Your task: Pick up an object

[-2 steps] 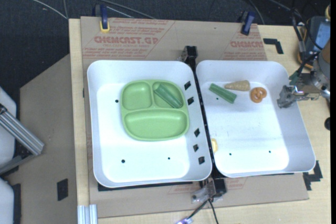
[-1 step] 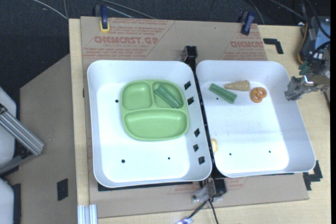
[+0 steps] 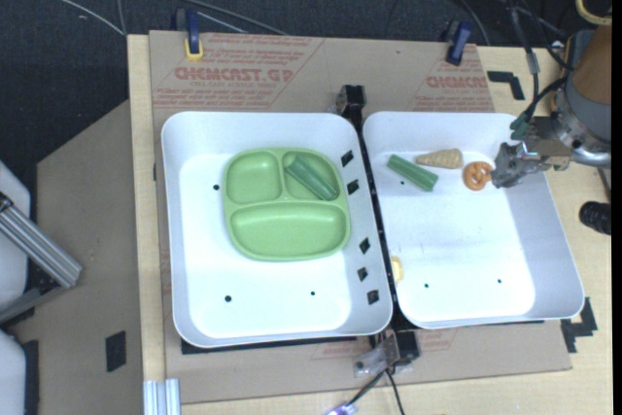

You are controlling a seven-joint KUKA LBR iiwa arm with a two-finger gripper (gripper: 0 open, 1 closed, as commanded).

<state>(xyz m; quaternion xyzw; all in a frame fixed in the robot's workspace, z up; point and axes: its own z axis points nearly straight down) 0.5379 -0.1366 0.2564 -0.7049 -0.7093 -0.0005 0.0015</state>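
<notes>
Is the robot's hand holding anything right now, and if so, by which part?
Nothing I can see. The hand sits just beside the orange ring in the right bin; nothing shows between its fingers.

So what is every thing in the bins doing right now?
Green plate: flat in the left bin.
Green piece: lying in the plate's top right section.
Green stick: lying in the right bin.
Cone: on its side.
Orange ring: lying beside the gripper.
</notes>
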